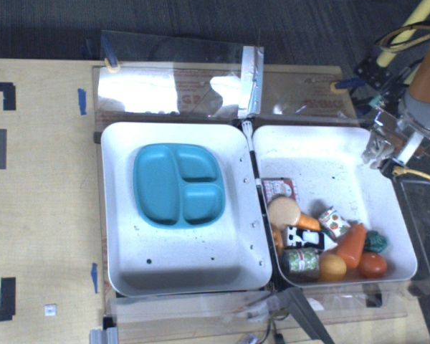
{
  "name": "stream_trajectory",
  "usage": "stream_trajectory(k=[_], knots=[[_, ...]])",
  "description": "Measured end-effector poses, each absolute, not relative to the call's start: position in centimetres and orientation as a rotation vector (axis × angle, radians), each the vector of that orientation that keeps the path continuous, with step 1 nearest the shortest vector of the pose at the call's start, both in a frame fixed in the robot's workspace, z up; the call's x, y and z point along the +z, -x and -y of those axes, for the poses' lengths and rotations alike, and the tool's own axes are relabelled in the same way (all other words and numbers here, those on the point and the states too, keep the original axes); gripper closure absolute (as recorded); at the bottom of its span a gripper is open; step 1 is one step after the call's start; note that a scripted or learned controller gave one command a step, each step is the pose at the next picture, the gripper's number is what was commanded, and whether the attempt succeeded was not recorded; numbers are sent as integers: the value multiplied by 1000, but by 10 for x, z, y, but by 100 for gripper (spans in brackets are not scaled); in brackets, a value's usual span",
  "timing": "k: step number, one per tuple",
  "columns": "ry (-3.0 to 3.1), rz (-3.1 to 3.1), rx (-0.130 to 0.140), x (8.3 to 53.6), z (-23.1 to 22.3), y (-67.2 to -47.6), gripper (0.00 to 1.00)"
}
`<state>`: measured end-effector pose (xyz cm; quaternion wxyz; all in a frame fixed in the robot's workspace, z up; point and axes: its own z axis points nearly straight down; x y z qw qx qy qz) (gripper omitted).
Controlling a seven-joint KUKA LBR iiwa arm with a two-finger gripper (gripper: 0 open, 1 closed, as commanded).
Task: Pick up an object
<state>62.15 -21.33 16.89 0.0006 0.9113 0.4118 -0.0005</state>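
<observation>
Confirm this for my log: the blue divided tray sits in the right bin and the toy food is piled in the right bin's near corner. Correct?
Not quite. The camera view shows the blue divided tray in the left bin, not the right. The toy food is indeed piled in the right bin, at its near side.

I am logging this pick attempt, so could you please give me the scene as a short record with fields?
left bin: holds a blue divided tray
right bin: toy food piled at its near end
pile items: carrot, tomato, green can, bread roll
gripper: at the right bin's far right rim, apart from the pile
held object: none seen
</observation>
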Motion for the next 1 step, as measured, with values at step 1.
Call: stream_trajectory(k=[1], knots=[[-3054,-734,1,86,208,-649,100]])
